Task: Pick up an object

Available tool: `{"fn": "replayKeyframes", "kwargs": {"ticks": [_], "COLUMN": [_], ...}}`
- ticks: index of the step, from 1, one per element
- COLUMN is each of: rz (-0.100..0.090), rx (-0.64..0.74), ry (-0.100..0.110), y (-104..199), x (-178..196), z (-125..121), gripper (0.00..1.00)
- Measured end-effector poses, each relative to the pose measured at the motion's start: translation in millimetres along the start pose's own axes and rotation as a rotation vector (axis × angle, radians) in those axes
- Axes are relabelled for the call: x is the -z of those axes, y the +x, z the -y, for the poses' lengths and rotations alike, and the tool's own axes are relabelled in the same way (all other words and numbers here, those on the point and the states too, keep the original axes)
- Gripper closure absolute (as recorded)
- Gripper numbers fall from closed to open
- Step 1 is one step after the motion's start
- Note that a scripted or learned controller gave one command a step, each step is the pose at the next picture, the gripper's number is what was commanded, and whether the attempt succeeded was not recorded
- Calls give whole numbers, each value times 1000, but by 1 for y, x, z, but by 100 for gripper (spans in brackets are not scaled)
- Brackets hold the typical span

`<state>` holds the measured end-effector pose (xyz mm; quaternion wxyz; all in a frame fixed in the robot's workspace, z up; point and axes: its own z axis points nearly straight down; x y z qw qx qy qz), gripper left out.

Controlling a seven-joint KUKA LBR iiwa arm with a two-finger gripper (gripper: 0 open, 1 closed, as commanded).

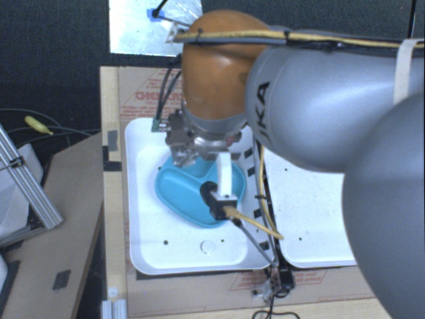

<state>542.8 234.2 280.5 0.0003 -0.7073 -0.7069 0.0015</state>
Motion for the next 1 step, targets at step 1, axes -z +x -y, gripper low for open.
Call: {"fn": "replayKeyframes", "kwargs": {"ticks": [1], "rz": [-2], "rx": [-1], "ry": [0], "y": [-22], "x": [15], "z": [59], "gripper": [100]}}
